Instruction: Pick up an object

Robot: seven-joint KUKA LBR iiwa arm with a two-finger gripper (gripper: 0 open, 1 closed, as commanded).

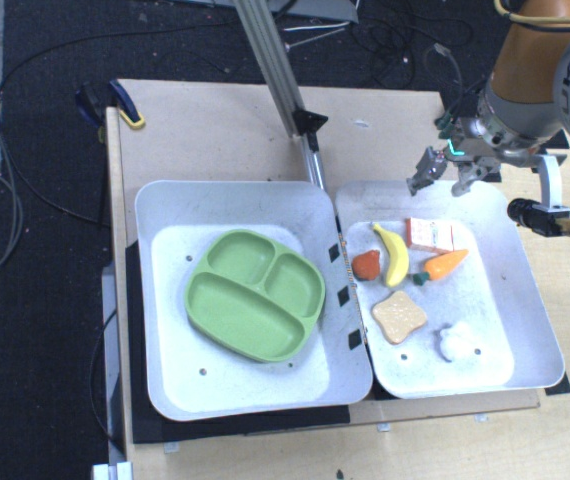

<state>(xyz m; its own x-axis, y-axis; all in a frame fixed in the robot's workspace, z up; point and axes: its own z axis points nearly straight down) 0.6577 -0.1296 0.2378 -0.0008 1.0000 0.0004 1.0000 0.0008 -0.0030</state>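
Fingers [443, 175] apparently spread, gripping nothing, above curved yellow banana [394, 255] and boxy carton [430, 234].

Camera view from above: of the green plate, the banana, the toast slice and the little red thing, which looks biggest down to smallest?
1. Green divided plate, by far the largest.
2. Banana and toast slice: too alike to rank; the banana is longer, the toast broader.
3. Red piece, the smallest.

Two white bins [160, 368], one green plate [255, 295], one banana [393, 255], one carrot [446, 264], one toast slice [399, 317].
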